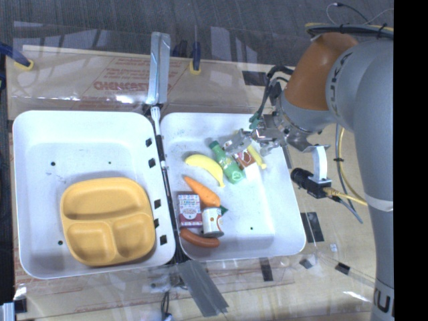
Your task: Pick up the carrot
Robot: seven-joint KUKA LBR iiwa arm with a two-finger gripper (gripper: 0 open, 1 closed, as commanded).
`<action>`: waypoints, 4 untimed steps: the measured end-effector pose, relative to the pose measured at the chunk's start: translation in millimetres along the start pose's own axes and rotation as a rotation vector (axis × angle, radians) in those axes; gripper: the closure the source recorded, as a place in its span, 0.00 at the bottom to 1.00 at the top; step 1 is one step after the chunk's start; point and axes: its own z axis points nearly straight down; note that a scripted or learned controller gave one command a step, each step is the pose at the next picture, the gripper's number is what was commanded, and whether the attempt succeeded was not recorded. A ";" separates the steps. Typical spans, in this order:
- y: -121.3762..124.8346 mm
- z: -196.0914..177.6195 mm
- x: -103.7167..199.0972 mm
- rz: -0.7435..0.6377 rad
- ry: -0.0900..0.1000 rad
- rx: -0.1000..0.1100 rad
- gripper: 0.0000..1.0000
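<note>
Looks like we're at the approach step here; the tool (249, 142) sits low over the back of the right bin (284, 236), above the green bottle (226, 162) and some small red-and-yellow thing I can't make out, and nothing is between its tips as far as I can see; whether it's spread or pinched I honestly cannot tell, too much clutter and metal glare right there.

The carrot (202, 190) lies in the right bin, near the middle, slanted, just below the banana (205, 168) and touching or nearly touching the little red carton (189, 209) and the small can (212, 222) next to it; so it's well off to the left and forward of where the tool is now.

My guess for the next move: slide over toward the divider side, line up across the carrot's narrow width, then drop; it's crowded there, so the banana or the can could get nudged.

Head count: two bins; one carrot, one banana, one green bottle, one carton, one can, one sausage (198, 239) at the front edge; over in the left bin (27, 179), one yellow divided tray (107, 221).
</note>
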 end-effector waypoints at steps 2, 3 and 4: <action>-49.8 96.5 57.6 -0.022 0.000 -0.008 0.00; -49.8 87.3 57.7 -0.027 -0.001 -0.006 1.00; -99.6 1.9 100.4 -0.047 0.000 0.000 1.00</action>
